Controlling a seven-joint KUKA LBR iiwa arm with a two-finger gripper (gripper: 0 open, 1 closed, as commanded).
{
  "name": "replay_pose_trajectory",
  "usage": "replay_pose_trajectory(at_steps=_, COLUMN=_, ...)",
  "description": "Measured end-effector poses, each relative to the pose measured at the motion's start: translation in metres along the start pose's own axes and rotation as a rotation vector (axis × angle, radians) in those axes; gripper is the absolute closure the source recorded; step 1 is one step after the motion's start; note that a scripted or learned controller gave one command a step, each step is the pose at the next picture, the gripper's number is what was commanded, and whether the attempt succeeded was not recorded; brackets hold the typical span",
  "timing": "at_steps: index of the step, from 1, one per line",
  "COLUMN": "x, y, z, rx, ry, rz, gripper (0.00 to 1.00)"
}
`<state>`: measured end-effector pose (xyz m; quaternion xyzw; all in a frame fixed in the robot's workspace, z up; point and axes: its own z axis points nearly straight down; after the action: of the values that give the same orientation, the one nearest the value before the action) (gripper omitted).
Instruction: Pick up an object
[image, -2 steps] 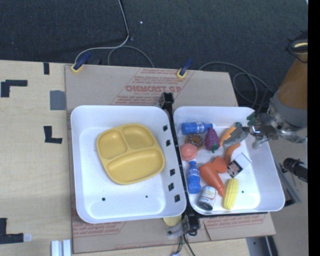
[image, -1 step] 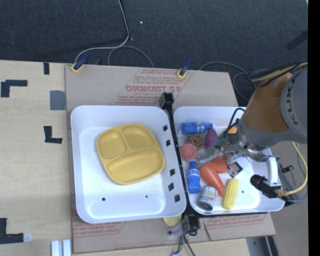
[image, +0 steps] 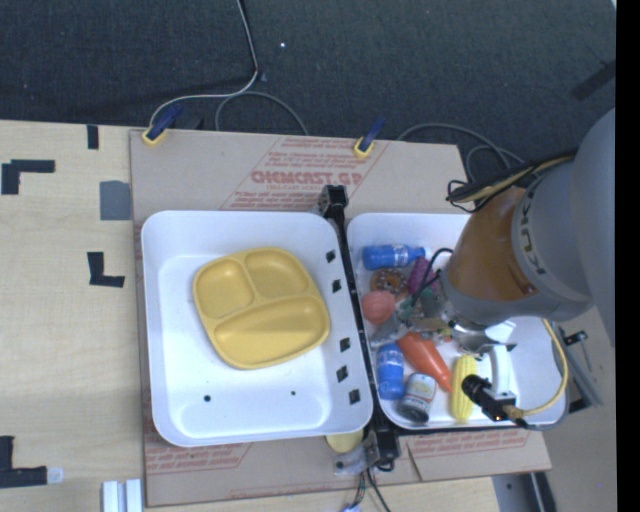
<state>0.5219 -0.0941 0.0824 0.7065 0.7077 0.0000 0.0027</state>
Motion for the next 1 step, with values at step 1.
replay_pose_trajectory(at_steps=1, x=-0.0010, y=0.0016, z=-0.0152, rx=-0.002, ry=0.002, rz=0.002, gripper=1.00)
